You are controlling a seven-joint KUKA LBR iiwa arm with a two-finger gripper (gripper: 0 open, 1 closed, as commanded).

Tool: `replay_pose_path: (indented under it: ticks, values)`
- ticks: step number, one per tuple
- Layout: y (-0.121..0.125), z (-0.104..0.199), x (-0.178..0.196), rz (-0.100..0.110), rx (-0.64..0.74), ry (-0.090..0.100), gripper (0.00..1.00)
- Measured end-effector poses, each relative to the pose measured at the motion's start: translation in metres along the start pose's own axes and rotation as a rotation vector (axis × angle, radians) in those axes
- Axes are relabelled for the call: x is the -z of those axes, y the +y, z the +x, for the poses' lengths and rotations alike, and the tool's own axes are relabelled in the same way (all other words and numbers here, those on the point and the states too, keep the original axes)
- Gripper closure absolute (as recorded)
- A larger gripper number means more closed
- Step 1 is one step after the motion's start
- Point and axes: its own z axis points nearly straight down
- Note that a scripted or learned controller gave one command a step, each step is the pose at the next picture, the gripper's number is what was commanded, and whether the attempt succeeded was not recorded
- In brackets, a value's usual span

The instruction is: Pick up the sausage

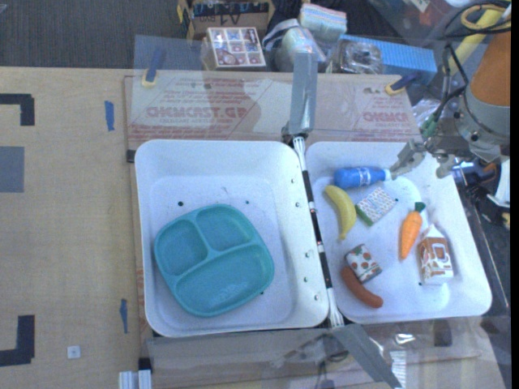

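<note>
- Two white bins sit side by side on a wooden bench (pixel 57 241), boxes cluttered behind.
- Nothing is picked yet: the claw (pixel 422 154) hangs at the right bin's (pixel 474 286) far edge, gripping nothing; its spread I cannot tell.
- The sausage (pixel 361 288), reddish-brown and slightly curved, lies well below-left of the claw, beside a small spotted carton (pixel 362 262).

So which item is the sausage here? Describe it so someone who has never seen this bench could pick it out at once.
Look in the right bin, the one holding the food items, and go to its near edge. The sausage lies there just below a small spotted carton. It is the only reddish-brown, stubby rod; the carrot is brighter orange and tapered, the banana yellow and curved.
</note>
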Motion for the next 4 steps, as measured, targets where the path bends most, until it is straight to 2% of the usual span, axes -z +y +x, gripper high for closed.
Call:
replay_pose_path:
  ticks: [1,2,3,4]
  values:
    - [0.001,0.052,-0.104,0.0,0.302,0.0,0.0]
    - [-0.067,0.087,-0.064,0.001,0.263,0.001,0.0]
    - [-0.115,0.085,-0.064,0.001,0.492,0.001,0.0]
    - [-0.114,0.154,-0.064,0.0,0.733,0.001,0.0]
